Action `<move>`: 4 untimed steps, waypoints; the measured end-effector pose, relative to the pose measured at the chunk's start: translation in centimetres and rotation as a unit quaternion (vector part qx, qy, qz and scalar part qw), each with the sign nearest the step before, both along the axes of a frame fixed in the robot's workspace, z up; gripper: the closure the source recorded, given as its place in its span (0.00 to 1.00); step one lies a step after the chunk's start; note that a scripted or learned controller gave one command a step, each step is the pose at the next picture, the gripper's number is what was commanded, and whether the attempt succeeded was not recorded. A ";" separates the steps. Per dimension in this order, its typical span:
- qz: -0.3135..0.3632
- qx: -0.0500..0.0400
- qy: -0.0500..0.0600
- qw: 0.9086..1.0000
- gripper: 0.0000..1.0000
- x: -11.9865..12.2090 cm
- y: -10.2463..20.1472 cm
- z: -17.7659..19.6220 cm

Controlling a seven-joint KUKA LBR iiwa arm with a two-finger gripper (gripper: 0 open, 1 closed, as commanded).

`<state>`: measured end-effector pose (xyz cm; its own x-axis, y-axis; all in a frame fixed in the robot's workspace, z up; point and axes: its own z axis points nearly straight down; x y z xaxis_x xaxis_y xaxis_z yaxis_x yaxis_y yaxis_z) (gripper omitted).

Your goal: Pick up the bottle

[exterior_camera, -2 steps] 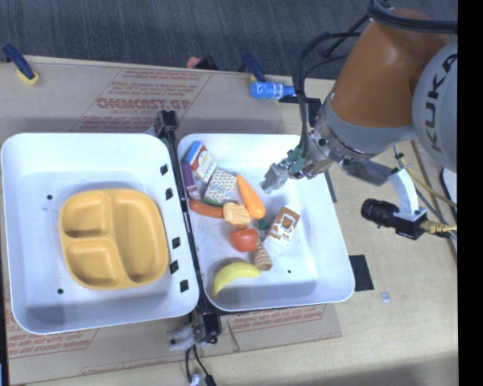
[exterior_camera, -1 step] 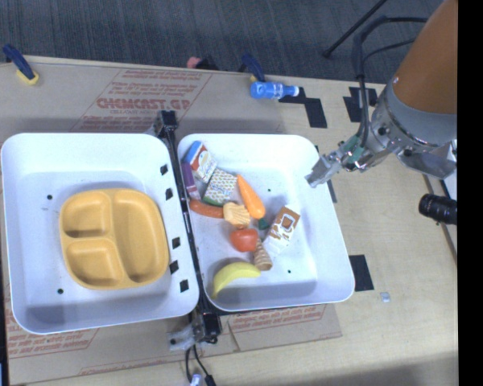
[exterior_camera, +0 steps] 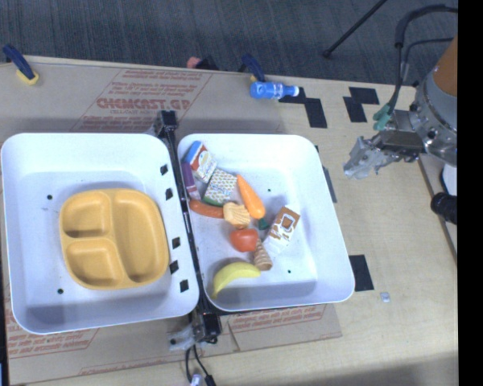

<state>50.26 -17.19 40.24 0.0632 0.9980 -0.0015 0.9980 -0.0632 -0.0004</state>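
The bottle, a small one with a red, white and blue label, is seen lying on its side in the back left corner of the right bin, close against that bin's left wall. A patterned packet is found touching it on the right, and a carrot is laid slantwise just beyond. Nearer the middle a tomato and a small carton are placed, and a banana is set by the front edge. In the left bin a yellow divided plate is carried. The gripper is held over the bench, outside the right bin's right edge and well apart from the bottle; nothing is seen in it, and whether it is wide or narrow cannot be told.
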 end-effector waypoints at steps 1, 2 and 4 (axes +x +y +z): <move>0.004 -0.001 0.000 1.000 1.00 0.1 0.0 1.1; 0.007 -0.001 0.001 1.000 1.00 0.1 0.1 2.1; 0.015 -0.002 0.001 1.000 1.00 0.2 0.2 4.2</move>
